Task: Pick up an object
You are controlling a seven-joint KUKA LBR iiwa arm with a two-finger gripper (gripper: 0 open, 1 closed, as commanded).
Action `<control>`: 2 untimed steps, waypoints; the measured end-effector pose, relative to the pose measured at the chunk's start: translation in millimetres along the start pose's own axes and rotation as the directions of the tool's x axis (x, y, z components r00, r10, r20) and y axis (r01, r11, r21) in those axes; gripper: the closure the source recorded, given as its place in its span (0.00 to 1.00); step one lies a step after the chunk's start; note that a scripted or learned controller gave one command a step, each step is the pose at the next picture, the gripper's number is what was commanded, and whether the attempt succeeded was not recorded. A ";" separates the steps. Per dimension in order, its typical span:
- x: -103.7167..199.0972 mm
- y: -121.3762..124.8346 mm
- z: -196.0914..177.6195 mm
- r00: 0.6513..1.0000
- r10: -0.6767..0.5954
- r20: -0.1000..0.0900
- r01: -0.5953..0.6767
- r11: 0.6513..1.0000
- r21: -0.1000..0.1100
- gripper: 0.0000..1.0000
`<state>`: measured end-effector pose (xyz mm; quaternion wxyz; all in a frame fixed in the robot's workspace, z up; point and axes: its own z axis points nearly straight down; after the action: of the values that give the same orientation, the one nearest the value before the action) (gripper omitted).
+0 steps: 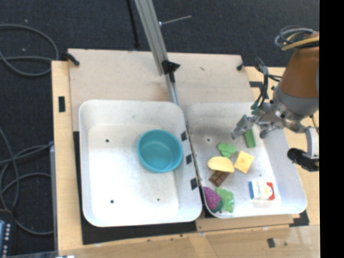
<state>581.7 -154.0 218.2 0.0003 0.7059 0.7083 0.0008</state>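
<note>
Nearest the bottom edge of the right bin (293, 200): purple grapes (212, 198) touching a green leafy piece (226, 200) at the bin's front left corner, and well to their right a small white carton with red and blue print (262, 190), lying flat.

A little farther in: a brown chocolate block (217, 178), tilted, tucked under the front edge of a pale yellow banana-like piece (221, 164). Just beside that, to the right, a yellow cheese wedge (244, 161), touching or nearly touching it. Behind both, a small green pepper-like shape (227, 149).

Level with these in the left bin (94, 198): a teal bowl (159, 150), upright, alone near the bin's right side, close to the seam between the two bins.

Farther still, in the right bin's back half: a green cylinder (249, 138), standing roughly on end, right under the gripper (256, 127). Fingers spread apart, one reaching left and one right, with the cylinder's top between them; cannot tell whether either finger touches it.

Beyond, the grey wrist with its orange band, entering from the right. At the back, a slanted aluminium post (153, 34) rising from the tan bench (123, 74), on dark carpet strewn with cables.
</note>
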 end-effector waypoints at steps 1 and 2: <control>0.0 0.0 -0.1 1.000 0.001 0.000 -0.001 1.000 0.000 0.00; 1.4 -10.0 56.9 1.000 0.004 0.003 -0.004 1.000 0.007 0.00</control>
<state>571.8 -152.6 161.3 -0.0012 0.7075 0.7067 -0.0025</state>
